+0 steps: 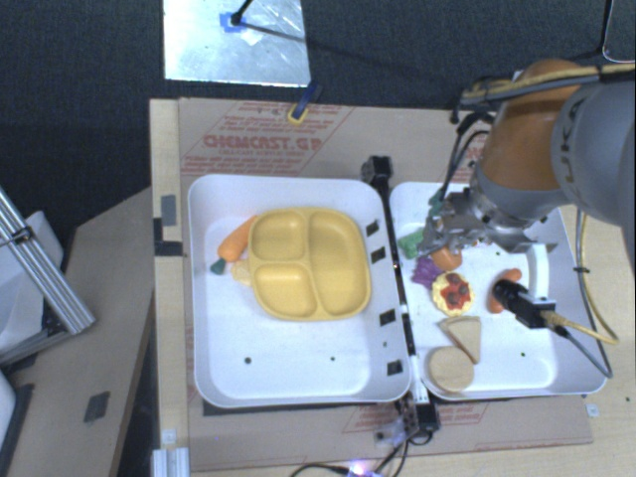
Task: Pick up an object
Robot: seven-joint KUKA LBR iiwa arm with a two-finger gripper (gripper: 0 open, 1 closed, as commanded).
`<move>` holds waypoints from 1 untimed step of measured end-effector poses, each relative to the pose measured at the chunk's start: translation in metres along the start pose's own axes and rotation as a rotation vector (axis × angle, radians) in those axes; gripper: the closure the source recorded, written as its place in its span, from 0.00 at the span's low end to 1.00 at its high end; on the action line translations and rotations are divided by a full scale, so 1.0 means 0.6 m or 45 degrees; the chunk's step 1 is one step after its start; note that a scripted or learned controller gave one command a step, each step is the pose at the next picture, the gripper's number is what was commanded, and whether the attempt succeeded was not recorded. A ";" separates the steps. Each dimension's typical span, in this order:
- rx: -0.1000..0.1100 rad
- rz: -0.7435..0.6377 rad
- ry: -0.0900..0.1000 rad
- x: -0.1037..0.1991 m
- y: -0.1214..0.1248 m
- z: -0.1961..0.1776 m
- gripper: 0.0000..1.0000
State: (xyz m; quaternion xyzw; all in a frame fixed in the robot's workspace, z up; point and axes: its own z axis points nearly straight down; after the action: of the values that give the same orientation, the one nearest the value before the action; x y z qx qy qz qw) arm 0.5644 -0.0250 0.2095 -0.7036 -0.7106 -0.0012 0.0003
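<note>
The left bin (214, 366) holds a smooth orange carrot (237, 238), lying at a slant with its tip toward the lower left. It touches the upper-left edge of a glossy yellow plate (303, 263) with rounded corners, moulded into three compartments.

In the right bin (517, 361) the toy foods crowd the left half. A flat green piece (410, 239) lies farthest left. A knobbly purple cluster (425, 270) sits just below it, and a small rounded orange piece (447, 259) is just beside the cluster.

The gripper (444, 238) hangs directly over this group. The orange piece is the likeliest pick: it peeps out just below the gripper toward the bin's near edge, so the drop looks almost straight down. Whether the gripper is released or clenched cannot be told, and nothing is seen held in it. The orange piece is too hidden to judge its long axis.

Below lie a yellow round (453, 292) with red toppings, a matt tan wedge (464, 336) and a tan disc (450, 369). A small red piece (508, 276) sits to the right, apart from the others.
</note>
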 end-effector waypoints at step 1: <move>-0.002 0.000 -0.001 0.085 0.015 -0.026 1.00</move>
State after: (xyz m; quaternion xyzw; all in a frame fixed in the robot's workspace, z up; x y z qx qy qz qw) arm 0.5727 0.0259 0.2255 -0.7037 -0.7105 -0.0015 -0.0003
